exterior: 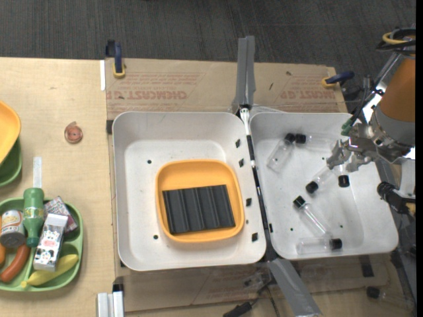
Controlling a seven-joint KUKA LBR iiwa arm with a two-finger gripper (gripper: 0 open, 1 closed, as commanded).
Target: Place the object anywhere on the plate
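Vials, clear with black caps, lie scattered in the right bin (370,243): I count one at its upper left (284,149), one near the middle (309,217), one along the lower edge (318,245), and one (325,175) just beside my gripper (345,156) at the right of the frame. I cannot tell how the claw stands. At centre frame, the left bin (132,177) holds the orange plate (198,172), which carries a dark ribbed block (199,209).

Arm (400,91) cut off at right.
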